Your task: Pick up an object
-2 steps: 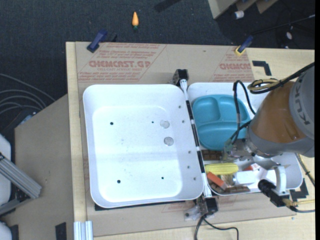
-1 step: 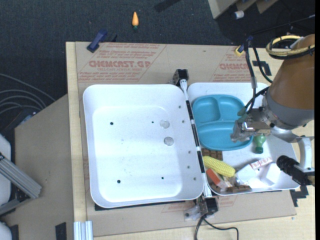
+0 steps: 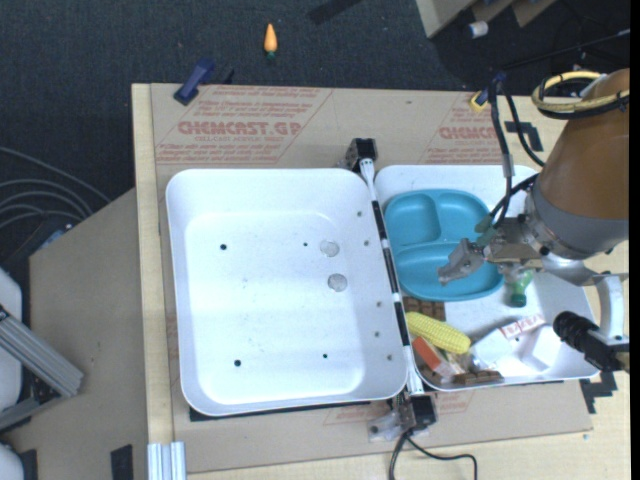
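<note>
The gripper (image 3: 462, 264) is hovering over the blue plate (image 3: 440, 230) in the right bin (image 3: 560, 368), fingers slightly parted, gripping nothing; corn (image 3: 438, 332) is lying well below; risk: fingers are closing on the plate rim and slipping.

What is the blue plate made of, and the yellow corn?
The blue plate looks like smooth moulded plastic: even colour, rounded divider ridges, soft sheen. The yellow corn is probably a plastic or rubber toy, bright and bumpy, though the picture can't settle which.
</note>
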`<state>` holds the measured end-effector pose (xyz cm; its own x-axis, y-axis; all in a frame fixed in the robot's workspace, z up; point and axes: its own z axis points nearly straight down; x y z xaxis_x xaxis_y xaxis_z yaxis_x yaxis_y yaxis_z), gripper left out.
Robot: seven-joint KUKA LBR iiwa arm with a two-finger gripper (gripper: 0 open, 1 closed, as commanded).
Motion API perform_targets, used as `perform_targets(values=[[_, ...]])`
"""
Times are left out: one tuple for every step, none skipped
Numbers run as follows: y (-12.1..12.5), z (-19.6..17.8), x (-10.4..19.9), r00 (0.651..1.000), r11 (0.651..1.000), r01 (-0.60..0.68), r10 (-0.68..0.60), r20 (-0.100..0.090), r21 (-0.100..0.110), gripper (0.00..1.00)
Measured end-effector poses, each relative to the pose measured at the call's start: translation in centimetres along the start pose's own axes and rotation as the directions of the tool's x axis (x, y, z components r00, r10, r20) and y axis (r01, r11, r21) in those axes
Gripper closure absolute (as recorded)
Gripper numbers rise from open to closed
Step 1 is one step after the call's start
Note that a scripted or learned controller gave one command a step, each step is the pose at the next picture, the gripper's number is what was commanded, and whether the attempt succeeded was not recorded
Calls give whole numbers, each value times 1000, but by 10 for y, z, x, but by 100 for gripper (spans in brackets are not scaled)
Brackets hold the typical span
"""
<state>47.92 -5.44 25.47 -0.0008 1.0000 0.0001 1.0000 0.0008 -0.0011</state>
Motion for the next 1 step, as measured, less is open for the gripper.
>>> perform_targets(values=[[48, 70, -26, 1000, 1000, -1, 1, 0, 2, 0]])
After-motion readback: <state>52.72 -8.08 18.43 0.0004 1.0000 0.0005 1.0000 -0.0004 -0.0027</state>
